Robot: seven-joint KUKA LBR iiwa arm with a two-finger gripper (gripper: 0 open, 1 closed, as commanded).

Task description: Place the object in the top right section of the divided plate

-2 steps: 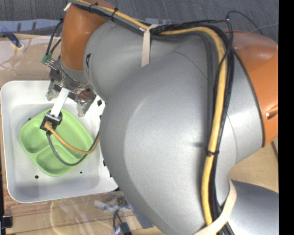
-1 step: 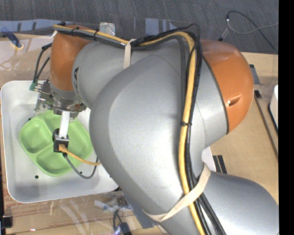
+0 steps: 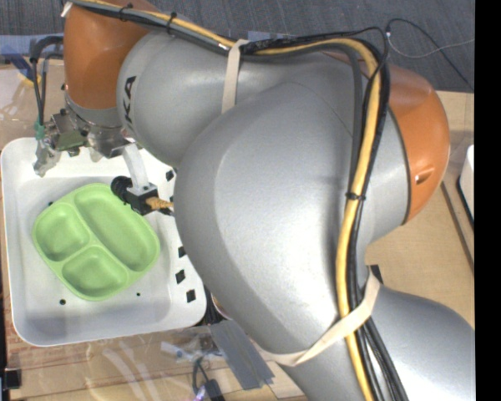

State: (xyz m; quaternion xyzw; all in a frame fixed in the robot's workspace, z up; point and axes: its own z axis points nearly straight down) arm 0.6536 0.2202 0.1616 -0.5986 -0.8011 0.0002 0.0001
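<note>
Whether the jaws are wide or narrow, you cannot tell: your gripper (image 3: pixel 46 153) hangs over the far left corner of the white bin (image 3: pixel 92 320). You can see the green divided plate (image 3: pixel 96 241) lying in that bin's middle, its three sections bare. The grey arm (image 3: pixel 301 190) covers the bin's right edge.

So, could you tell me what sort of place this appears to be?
Most likely a robotics lab bench: a large grey-and-orange arm with cables strapped along it reaches over a shallow white bin holding a green divided plate, on a wooden bench top.
</note>
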